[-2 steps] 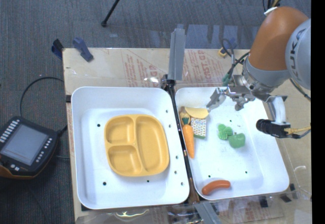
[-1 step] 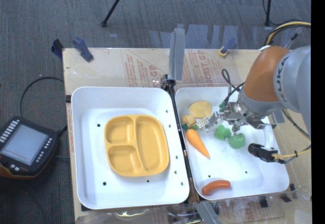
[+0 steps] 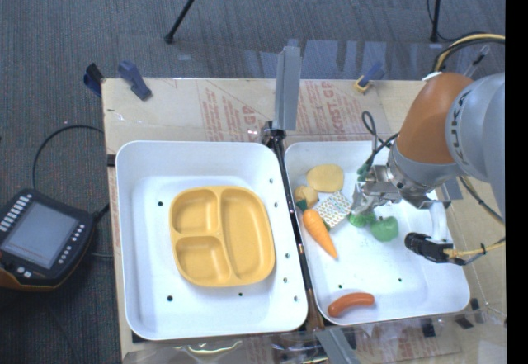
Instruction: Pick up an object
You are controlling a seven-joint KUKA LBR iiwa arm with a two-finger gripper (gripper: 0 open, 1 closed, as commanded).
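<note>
My gripper (image 3: 365,204) is low in the right bin (image 3: 396,284), near its upper middle. Its tip sits right over the left end of a green toy vegetable (image 3: 378,226). Whether it grips that piece I cannot tell. Just left of the gripper lies a small checkered packet (image 3: 333,209). An orange carrot (image 3: 320,234) lies slantwise below the packet. A pale yellow round piece (image 3: 327,177) and a smaller yellow lump (image 3: 305,195) rest at the bin's upper left. A red sausage (image 3: 351,303) lies near the front wall.
The left bin (image 3: 140,288) holds a yellow divided plate (image 3: 223,235). A black part with a cable (image 3: 425,246) hangs off the arm over the right bin's right side. A grey upright post (image 3: 287,94) stands behind the divider between the bins.
</note>
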